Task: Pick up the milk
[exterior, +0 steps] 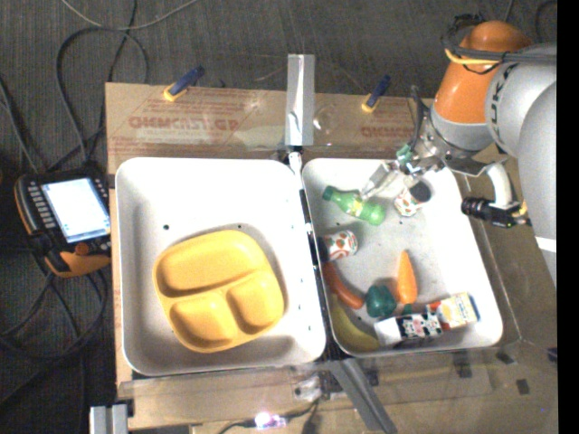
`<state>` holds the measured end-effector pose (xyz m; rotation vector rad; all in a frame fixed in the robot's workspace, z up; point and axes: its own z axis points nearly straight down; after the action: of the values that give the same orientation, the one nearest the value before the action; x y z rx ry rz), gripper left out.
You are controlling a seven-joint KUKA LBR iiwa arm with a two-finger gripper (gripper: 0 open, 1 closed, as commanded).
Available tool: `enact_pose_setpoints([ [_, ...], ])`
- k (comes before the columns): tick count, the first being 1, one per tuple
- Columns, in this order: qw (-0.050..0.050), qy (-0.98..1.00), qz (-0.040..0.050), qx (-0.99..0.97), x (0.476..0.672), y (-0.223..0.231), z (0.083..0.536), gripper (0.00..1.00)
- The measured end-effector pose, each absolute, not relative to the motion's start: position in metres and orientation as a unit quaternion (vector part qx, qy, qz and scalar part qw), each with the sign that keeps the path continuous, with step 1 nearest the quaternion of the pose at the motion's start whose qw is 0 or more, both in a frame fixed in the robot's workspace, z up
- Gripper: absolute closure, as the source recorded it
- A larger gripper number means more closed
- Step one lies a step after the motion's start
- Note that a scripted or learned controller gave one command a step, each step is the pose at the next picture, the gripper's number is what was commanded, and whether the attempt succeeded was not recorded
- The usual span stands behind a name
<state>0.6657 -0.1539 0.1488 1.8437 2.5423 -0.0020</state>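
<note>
Your arm comes in from the right, grey with its orange band [478, 70] high at the top right corner. Its hand [404, 181] sits low over the back of the right white bin [484, 242], close beside a green plastic bottle-shaped toy [355, 203] and a small white cup-like piece with red marks [408, 204]. You cannot tell from this angle how the hand is set, since the metal parts blur together there.

The white milk carton with a printed label and an orange end [425, 321] lies on its side at the front of that same bin, well apart from the hand. Just left of it you have a dark green block [381, 300], a yellow banana [351, 328] along the front wall, and two orange carrot shapes, one upright [406, 277] and one slanted [342, 288]. A small round white and red ball [341, 242] rests near the bin's left wall.

In the left white bin [145, 188] lies a yellow divided plastic plate [220, 287]. A handheld pendant with a lit screen [65, 211] sits off the table to the left.
</note>
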Motion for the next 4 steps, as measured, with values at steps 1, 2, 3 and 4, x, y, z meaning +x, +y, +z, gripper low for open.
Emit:
enact_pose_setpoints([
  [1,0.006,0.82,0.0003,0.572,0.64,-0.112,0.09,0.0],
  [2,0.001,0.796,-0.0006,0.605,0.62,-0.149,0.15,0.0],
  [3,0.009,0.823,0.0001,0.567,0.601,-0.133,0.116,0.0],
  [4,0.002,0.822,-0.0013,0.57,0.64,-0.216,0.19,0.0],
])
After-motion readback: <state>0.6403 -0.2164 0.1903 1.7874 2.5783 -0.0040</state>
